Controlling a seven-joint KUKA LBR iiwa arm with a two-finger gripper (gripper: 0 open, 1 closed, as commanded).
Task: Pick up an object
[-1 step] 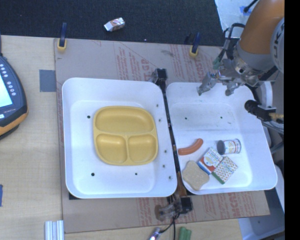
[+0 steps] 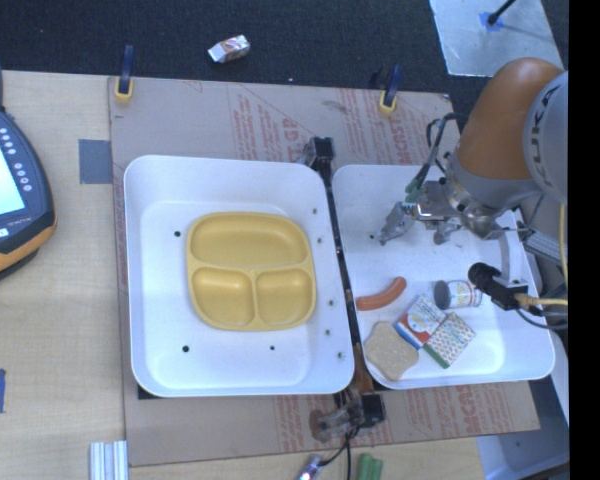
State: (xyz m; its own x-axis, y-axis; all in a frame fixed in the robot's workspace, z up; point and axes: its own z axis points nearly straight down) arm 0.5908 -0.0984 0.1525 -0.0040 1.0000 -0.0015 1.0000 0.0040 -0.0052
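Your arm's gripper (image 2: 417, 225) hovers over the right bin (image 2: 365, 193), jaws spread wide and holding nothing, well above the sausage (image 2: 381, 294) and small jar (image 2: 456, 294).

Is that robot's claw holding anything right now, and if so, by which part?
Nothing is held. The gripper hangs open over a bare patch of the right bin, apart from the sausage and packets.
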